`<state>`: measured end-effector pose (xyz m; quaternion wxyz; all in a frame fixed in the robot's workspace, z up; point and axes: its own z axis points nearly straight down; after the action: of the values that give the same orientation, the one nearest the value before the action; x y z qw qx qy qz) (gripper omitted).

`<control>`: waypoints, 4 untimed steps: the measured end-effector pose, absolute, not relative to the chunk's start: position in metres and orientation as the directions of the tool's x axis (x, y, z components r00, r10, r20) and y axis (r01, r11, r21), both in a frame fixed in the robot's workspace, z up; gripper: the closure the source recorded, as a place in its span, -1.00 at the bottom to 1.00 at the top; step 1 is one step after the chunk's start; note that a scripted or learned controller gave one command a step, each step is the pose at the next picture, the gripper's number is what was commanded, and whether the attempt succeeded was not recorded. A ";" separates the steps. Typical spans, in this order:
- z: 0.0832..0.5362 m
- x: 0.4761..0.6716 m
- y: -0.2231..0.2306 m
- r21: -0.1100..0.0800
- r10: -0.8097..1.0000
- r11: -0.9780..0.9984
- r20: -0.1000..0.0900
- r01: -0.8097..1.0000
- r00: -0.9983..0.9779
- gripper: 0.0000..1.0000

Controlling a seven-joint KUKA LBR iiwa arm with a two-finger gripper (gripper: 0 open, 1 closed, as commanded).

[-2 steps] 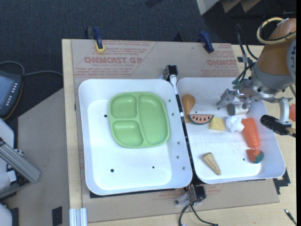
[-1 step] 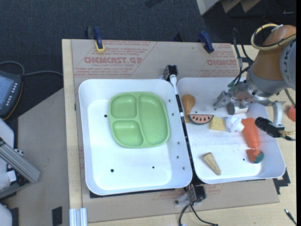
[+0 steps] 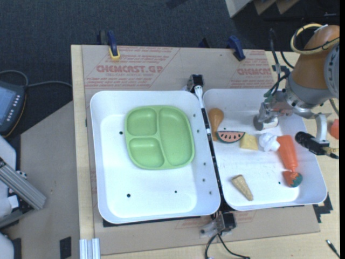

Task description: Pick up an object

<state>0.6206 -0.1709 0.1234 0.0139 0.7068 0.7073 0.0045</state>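
My gripper [image 3: 266, 124] hangs over the right bin [image 3: 310, 196]; how it is set, I cannot tell. Just below it lies a white wad [image 3: 268, 142], probably light and squashy, so I'd pinch its middle.

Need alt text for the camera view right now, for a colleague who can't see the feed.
The gripper hangs over the upper part of the right bin, above a carrot, watermelon slice, cheese wedge, white crumpled piece and cone. The left bin holds a green divided plate.
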 end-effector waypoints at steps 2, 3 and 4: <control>0.228 0.627 -0.178 0.007 1.000 0.001 -0.003 1.000 -0.001 1.00; 0.217 0.623 -0.126 -0.003 1.000 0.004 0.002 1.000 -0.004 1.00; 0.221 0.604 -0.090 -0.003 1.000 0.003 0.002 1.000 -0.003 1.00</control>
<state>0.6040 -0.0903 0.2213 -0.0015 0.7059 0.7083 -0.0003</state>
